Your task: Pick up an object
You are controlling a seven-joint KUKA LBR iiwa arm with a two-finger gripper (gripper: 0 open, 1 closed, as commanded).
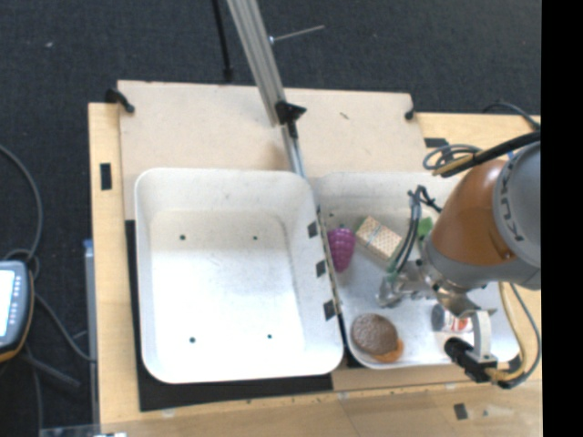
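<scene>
On the tabletop (364, 112) the left bin (228, 271) lay bare, its near wall touching the right bin (364, 189), where the candidate objects sat. Just inside that shared wall stood a small purple object (341, 247); beside it, toward the middle, a tan block (378, 236) lay tilted; nearer the front rim rested a round brown piece on an orange base (375, 335). The pincer (401, 291) hung low between the block and the round piece, with nothing visibly held; how far it stood open could not be told, since the wrist and cabling covered it.

The likely risk was a close on bare floor between the two items, lifting nothing. A slight drift could nudge the block or tip the round piece instead. The purple object, crowded against the wall, would probably leave little room for a clean approach.
</scene>
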